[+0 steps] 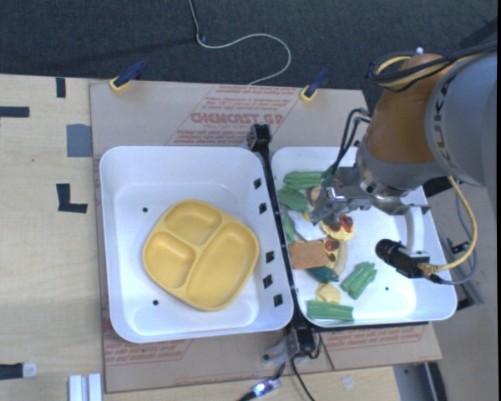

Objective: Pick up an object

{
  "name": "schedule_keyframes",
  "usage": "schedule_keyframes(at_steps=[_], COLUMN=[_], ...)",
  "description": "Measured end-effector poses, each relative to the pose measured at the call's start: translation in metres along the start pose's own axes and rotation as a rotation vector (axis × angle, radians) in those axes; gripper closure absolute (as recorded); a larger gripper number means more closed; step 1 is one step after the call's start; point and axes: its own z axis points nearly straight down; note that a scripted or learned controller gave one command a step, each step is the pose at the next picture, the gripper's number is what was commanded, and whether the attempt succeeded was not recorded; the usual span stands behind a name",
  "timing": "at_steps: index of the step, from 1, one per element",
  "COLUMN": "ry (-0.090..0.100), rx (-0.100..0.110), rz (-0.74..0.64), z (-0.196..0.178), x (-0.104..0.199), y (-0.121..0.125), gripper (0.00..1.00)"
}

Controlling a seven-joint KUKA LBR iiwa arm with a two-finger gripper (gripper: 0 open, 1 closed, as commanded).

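Gripper (330, 211) is low over the left part of the right bin (434, 307), among the toy food; can't tell if it's released or clamped, and nothing visibly in it. Nearest candidates: red-and-yellow piece (342, 226) just beside the tip, green bean-like pieces (301, 179) up-left, brown slab (309, 253) just below. Judgement: pile is crowded, so descend on one isolated piece and close across its short side. Green pod (359, 278) sits apart, long axis diagonal, pointing lower-left to upper-right. Left bin (117, 174) holds a yellow divided tray (202, 253).
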Motion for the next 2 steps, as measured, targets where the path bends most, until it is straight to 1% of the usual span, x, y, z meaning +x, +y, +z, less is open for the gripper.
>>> schedule_keyframes(at_steps=[1,2], ry=[0.0,0.0], rx=[-0.002,-0.002], rz=[0.001,0.0], z=[0.0004,0.0], x=[-0.0073,-0.0082], y=[0.0005,0.0021], gripper=[1.0,1.0])
